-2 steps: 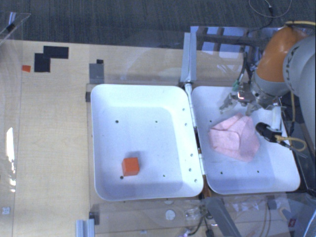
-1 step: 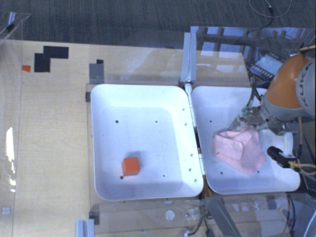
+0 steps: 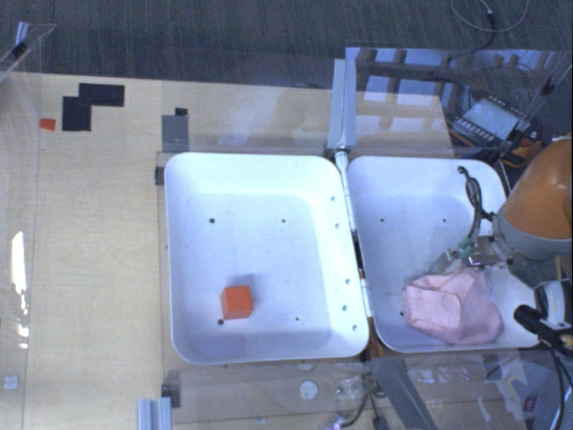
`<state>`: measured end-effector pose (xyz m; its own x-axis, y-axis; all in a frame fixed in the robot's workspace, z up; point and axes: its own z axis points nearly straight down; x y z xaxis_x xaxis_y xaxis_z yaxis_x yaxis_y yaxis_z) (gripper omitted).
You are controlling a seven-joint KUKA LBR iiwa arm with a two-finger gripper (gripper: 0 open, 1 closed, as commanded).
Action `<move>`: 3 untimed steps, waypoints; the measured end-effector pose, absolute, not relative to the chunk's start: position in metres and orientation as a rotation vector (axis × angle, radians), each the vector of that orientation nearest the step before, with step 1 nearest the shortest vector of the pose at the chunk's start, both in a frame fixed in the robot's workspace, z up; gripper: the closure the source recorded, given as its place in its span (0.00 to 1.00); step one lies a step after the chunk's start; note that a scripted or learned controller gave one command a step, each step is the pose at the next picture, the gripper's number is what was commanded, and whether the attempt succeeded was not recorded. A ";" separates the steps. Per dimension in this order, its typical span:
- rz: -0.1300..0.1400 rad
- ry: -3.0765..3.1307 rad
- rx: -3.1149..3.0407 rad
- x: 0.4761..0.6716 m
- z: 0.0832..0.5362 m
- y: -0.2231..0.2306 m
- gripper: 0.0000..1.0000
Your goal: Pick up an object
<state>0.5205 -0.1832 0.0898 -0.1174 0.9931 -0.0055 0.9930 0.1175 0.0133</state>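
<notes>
An orange cube [image 3: 237, 302] lies near the front of the left bin [image 3: 255, 182]. A crumpled pink cloth [image 3: 452, 308] rests in the front right corner of the right bin [image 3: 403, 186]. My gripper [image 3: 472, 256] sits low in the right bin, right at the cloth's upper edge, below the arm's orange band [image 3: 543, 191]. Its tip is small and partly hidden by the wrist, and it looks to be touching the cloth's top fold.
A metal post [image 3: 341, 106] stands behind the seam between the bins. Black blocks [image 3: 89, 104] and a small orange marker [image 3: 47, 124] lie on the wooden bench at far left. Cables and a screen [image 3: 492, 119] sit behind the right bin.
</notes>
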 end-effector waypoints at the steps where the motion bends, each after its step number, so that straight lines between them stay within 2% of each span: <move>1: 0.020 2.296 2.122 0.493 0.091 -0.102 0.00; 2: 0.014 2.322 2.092 0.513 0.091 -0.087 0.00; 3: 0.024 2.316 2.083 0.517 0.104 -0.087 1.00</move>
<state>0.5173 -0.0870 0.1040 -0.1055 0.9944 -0.0100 0.9940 0.1057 0.0295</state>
